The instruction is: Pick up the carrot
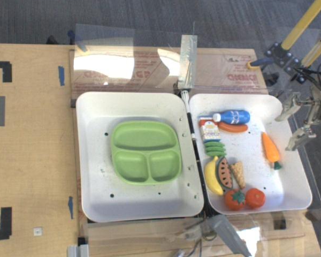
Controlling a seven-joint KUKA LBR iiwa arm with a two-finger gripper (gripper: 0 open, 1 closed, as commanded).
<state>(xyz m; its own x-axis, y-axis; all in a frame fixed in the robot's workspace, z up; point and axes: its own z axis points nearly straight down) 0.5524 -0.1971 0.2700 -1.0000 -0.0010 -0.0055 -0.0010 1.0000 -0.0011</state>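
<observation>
Camera view: looks down on two white bins side by side on the counter.
Carrot (pixel 270 148): lies alone near the right wall of the right bin (pixel 297 189), green tip toward the viewer, apart from the other toys, so probably easy to reach.
Claw (pixel 298 123): poised at the right rim, just beside the carrot; open or closed, cannot tell against the clutter.
Left bin (pixel 91 159): holds a green divided plate (pixel 146 151).

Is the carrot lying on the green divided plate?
No, the carrot lies in the right bin, near its right wall; the green plate sits in the left bin.
</observation>
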